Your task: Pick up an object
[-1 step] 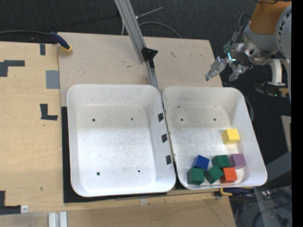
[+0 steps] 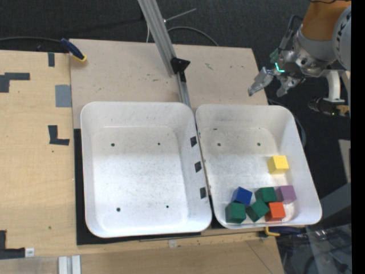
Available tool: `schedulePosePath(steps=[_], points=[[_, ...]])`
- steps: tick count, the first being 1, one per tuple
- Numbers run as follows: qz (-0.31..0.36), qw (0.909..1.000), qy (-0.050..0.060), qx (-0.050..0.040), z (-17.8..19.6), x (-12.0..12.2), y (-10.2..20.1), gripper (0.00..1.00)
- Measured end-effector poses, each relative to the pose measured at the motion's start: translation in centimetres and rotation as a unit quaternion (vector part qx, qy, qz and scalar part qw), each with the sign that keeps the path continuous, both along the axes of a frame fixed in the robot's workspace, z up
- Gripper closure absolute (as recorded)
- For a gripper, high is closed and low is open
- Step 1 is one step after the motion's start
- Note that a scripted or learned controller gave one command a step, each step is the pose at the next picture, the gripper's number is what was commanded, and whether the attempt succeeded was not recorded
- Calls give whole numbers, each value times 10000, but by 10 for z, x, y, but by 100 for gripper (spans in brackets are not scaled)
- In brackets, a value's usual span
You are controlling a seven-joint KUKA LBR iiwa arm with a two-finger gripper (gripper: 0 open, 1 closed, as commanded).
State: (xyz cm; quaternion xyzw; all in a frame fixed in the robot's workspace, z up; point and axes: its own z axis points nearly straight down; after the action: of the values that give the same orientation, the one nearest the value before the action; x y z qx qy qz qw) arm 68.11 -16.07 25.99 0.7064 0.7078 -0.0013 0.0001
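Arm enters from upper right; orange band visible above the wrist. The pincer hangs above the bench, just beyond the far right corner of the right bin, outside the bin walls. Its fingers are spread apart, nothing between them.

Right bin contents, all in the near right portion:
- yellow cube alone, near the right wall, apart from the rest.
- blue cube at the left of the cluster.
- three green cubes: one at the near left, one beside it, one behind.
- orange cube touching the near green one on its right.
- purple cube beside the far green one, against the right wall.

Left bin sits alongside, walls touching the right bin's. A slanted metal rail crosses the bench from the top toward the gap between the bins.
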Motion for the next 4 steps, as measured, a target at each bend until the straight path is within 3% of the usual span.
schedulePosePath(steps=[3,4], points=[[-1,10000,21,8,-162,-18,16,0],[4,10000,0,7,-148,-17,17,100]])
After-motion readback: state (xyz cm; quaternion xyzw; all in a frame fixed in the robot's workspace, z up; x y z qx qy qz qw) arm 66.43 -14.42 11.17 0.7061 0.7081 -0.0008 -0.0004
